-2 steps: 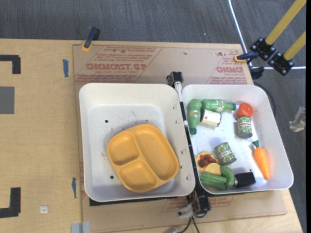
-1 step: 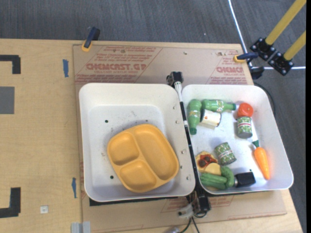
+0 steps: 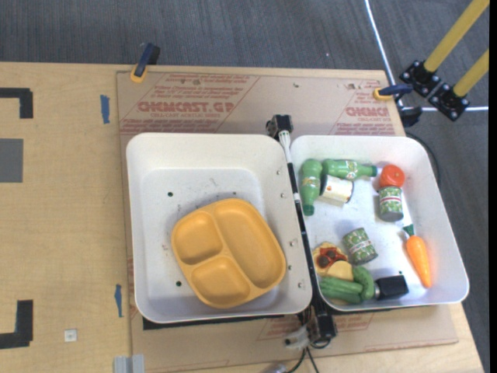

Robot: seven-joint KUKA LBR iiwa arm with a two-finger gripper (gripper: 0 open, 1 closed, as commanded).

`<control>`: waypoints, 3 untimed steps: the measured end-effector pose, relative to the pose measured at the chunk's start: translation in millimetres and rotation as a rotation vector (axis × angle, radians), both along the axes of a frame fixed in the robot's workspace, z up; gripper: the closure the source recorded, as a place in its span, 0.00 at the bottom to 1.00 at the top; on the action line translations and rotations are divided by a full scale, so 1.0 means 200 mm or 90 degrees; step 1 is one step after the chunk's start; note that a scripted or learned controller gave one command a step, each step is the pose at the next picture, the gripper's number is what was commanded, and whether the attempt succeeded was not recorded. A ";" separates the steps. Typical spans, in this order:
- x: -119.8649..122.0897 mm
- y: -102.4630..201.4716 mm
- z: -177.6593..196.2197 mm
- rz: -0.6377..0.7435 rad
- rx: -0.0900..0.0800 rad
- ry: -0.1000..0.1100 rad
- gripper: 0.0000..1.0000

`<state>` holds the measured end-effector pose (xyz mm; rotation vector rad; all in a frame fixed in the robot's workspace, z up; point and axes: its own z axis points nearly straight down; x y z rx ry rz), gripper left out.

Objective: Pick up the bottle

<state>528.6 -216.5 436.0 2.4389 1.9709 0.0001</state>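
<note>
The state of the fingers cannot be told from this view. The bottle (image 3: 310, 183) is lying in the right bin (image 3: 443, 208), toward eleven o'clock within it, close to the wall shared with the left bin (image 3: 147, 208). A second green bottle (image 3: 347, 169) is lying crosswise at its one o'clock, so an L is being formed by the two, with a small white block (image 3: 335, 190) tucked into the corner between them.

The bottle is being judged light, stiff and smooth, likely a hollow plastic toy, so slipping and rolling are being expected. Hold is best being taken across the round body, below the narrow neck, from above.

At three o'clock from the bottles, a red-capped jar (image 3: 390, 195) is resting; toward five o'clock, a small green can (image 3: 359, 245) and a tapered orange carrot (image 3: 419, 259) are lying. A glossy yellow divided plate (image 3: 227, 251) is being carried by the left bin, on the brown table (image 3: 62, 208).
</note>
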 end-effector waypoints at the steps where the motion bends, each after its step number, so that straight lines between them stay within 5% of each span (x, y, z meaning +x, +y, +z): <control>1: 0.00 0.00 0.05 0.000 -0.002 -0.002 1.00; 2: 0.01 0.00 0.11 0.001 -0.004 -0.004 1.00; 3: -0.01 0.44 -0.70 -0.201 0.004 0.003 1.00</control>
